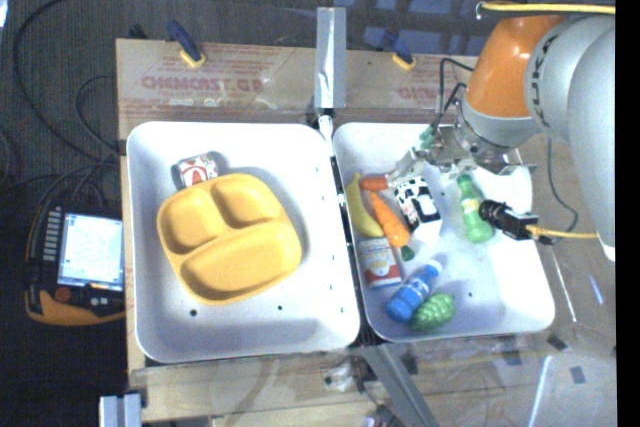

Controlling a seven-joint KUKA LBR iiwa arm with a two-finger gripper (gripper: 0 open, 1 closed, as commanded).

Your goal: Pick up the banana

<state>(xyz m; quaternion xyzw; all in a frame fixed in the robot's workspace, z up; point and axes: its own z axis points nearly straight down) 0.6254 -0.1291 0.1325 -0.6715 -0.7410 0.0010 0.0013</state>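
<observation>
The yellow banana (361,211) lies along the left wall of the right bin (520,300), its length running towards the camera. An orange carrot (389,219) lies against its right side. My gripper (417,201) hangs low over the bin just right of the carrot, a short way from the banana. Nothing shows held in it. The grey arm with its orange band (510,65) reaches in from the upper right.
The right bin also holds a green bottle (474,211), a blue bottle (412,292), a green bumpy fruit (434,312) and a small red-and-white pack (380,264). In the left bin (150,315) sit a yellow divided plate (232,235) and a can (197,170).
</observation>
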